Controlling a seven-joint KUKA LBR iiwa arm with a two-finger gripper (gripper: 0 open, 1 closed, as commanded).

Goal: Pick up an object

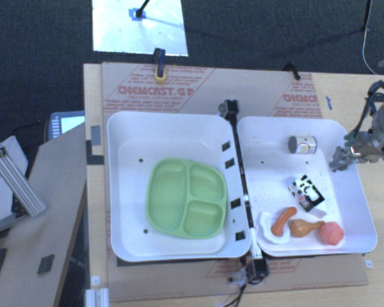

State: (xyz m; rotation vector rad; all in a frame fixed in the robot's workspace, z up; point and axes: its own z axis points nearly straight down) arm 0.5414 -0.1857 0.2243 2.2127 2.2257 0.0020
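Two shallow white bins are seen side by side on the bench, and the small can [303, 144] in the right bin [269, 171] is taken here as the landmark. The can lies on its side, its long axis running roughly left to right in the view, with its pale round end turned toward the right.

Below the can and slightly to its right, a small black-and-white carton [307, 193] is found, tilted, its long axis running diagonally from upper left to lower right. Further below the can, near the bin's front edge, a row of toy foods is laid out. An orange sausage [283, 220] rests on a small white dish [266, 226], its long axis slanting from lower left to upper right. Just right of it a tan drumstick-like piece [303, 226] lies with its narrow end pointing right, where a pink round piece [331, 233] is touched or nearly touched by it.

To the right of the can, at the bin's right rim, the gripper [343, 158] is seen above the rim. Nothing is seen between its fingers; whether they are spread or pressed together cannot be told.

Far to the left of the can, in the left bin [125, 139], a green divided plate [185, 199] is seen lying flat.
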